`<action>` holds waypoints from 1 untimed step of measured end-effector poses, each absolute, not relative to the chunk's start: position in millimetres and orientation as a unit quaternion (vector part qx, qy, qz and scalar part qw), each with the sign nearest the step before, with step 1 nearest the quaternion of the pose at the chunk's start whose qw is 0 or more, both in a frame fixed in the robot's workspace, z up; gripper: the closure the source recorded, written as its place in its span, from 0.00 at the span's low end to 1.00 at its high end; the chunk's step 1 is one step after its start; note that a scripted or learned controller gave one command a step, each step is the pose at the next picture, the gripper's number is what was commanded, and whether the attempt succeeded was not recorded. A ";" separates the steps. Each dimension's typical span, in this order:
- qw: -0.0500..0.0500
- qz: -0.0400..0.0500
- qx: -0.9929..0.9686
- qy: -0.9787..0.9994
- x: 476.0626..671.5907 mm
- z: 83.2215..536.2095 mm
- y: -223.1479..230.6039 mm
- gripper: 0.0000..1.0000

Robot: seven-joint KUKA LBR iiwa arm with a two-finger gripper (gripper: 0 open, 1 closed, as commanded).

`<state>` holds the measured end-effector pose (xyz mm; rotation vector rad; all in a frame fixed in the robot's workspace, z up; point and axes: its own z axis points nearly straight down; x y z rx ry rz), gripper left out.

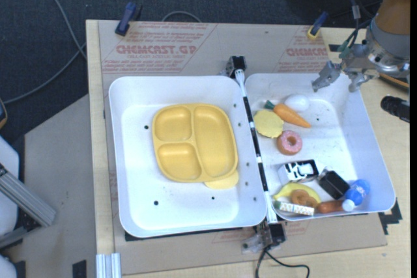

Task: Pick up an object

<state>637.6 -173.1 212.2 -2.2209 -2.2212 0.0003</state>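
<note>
The gripper [340, 78] is held above the right bin's [371, 133] far rim, metal fingers spread wide and bare; a smooth tapered carrot [291, 116] is seen nearby.

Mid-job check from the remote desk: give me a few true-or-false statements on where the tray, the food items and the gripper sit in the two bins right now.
1. The yellow divided tray lies in the left bin. True.
2. The carrot lies on the yellow divided tray. False: it lies in the right bin, beside the white egg.
3. The gripper is over the right bin's far edge. True.
4. The pink donut is between the gripper's fingers. False: it lies on the bin floor, apart from the gripper.
5. The blue bottle lies at the right bin's near corner. True.
</note>
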 end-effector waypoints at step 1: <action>0.000 0.000 -0.707 -0.707 584.3 84.4 -102.5 0.00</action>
